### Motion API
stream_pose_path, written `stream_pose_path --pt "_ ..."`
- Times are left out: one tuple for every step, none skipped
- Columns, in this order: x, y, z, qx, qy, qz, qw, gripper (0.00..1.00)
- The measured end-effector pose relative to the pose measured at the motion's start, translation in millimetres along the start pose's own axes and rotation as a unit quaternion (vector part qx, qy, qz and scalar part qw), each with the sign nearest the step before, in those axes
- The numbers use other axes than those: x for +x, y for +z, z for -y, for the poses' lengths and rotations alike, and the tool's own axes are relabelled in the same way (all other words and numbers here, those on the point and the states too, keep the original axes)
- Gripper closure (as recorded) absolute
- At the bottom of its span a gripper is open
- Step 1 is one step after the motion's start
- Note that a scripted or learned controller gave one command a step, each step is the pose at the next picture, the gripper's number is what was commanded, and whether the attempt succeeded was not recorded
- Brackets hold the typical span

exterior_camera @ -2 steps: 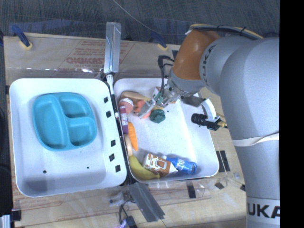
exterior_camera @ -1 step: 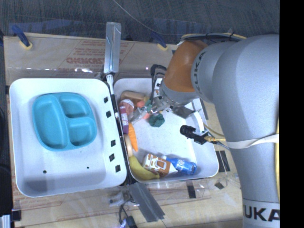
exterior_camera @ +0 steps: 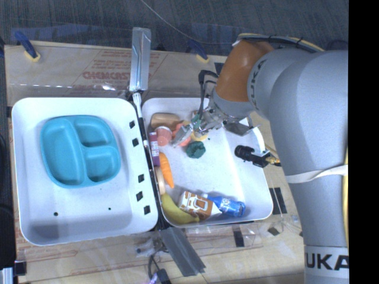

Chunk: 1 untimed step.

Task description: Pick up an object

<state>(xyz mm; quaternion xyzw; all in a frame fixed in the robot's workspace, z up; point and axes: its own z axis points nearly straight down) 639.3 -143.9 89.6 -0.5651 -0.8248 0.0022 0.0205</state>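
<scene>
Jaws point(exterior_camera: 201, 123), grip state unclear, low among clutter near right bin's point(exterior_camera: 251, 209) far rim.

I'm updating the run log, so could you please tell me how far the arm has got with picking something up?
Done: the grey arm has reached into the right white bin, and its pincer is low among the clutter at the bin's far end, beside the dark green lump. In hand: nothing visibly. Left: grasping and lifting; the orange carrot, yellow banana and blue bottle lie in the bin.
</scene>
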Motion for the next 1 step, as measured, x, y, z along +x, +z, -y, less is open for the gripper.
stream_pose_path --pt "-4.2 -5.5 1.4 0.0 -0.001 0.006 1.0 1.0"
